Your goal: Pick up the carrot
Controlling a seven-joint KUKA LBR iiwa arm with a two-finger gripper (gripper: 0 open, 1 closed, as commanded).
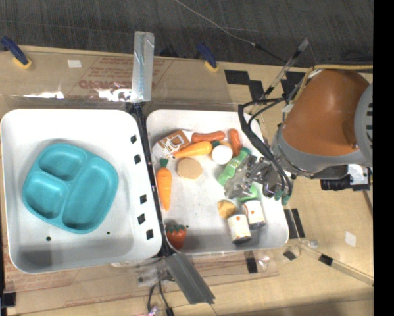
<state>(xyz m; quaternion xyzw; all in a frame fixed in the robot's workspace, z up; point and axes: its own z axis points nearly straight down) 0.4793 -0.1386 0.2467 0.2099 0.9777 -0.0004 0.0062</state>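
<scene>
The carrot (164,187), orange with a green top, lies lengthwise along the left wall of the right bin (203,242). A second orange, carrot-like wedge (195,149) lies further back near the bin's middle. My gripper (246,180) hangs low over the right side of this bin, just above a green item (231,168). It is well to the right of the carrot and not touching it. Nothing can be made out held in it.
Around the gripper lie two small cans (240,228) (254,214), a yellowish lump (225,208), a white egg (221,154), a tan disc (190,168) and red sausages (208,137). A red fruit (175,234) sits at the front left corner. The left bin holds a teal divided plate (70,186).
</scene>
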